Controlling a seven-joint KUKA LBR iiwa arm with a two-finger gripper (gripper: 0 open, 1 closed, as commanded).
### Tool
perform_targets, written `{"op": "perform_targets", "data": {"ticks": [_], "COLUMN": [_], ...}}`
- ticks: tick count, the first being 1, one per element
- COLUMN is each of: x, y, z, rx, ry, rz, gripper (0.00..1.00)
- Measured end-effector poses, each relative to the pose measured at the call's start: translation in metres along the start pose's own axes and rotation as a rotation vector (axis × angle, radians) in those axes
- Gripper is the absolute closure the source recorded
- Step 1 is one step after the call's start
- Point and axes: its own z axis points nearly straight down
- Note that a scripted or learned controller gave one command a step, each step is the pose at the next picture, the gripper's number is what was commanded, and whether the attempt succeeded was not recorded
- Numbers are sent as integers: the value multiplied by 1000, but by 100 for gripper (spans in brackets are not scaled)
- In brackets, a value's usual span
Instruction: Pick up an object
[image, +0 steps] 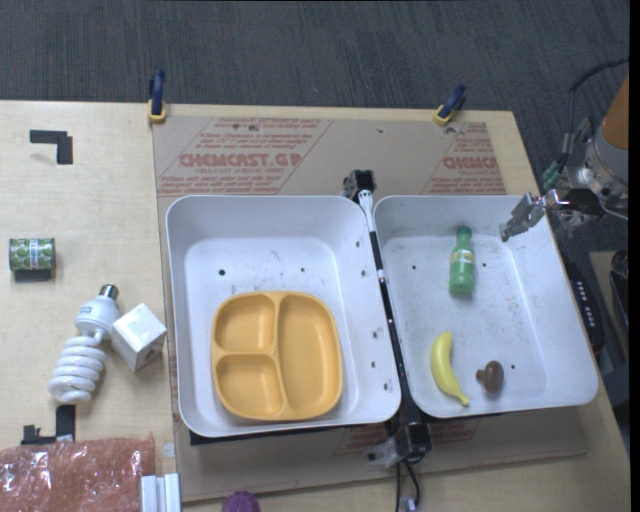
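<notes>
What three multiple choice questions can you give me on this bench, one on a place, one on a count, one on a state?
1. Where does the yellow plate lie?
A. left bin
B. right bin
C. on the bench

2. How many things lie in the right bin?
A. one
B. three
C. five

3. How does the green bottle stand?
A. upright
B. lying flat
C. held in the pincer

Key: 1 A, it sits in the left bin. 2 B, bottle, banana, brown object. 3 B, it lies flat, apart from the pincer.
</notes>
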Motion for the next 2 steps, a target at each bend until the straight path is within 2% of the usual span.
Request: {"op": "perform_targets", "data": {"ticks": [1, 2], "x": [-24, -3], "y": [-74, -118], "z": [113, 155], "rx": [-1, -1], "ry": [0, 0], "rz": [2, 2], "gripper": [0, 0]}}
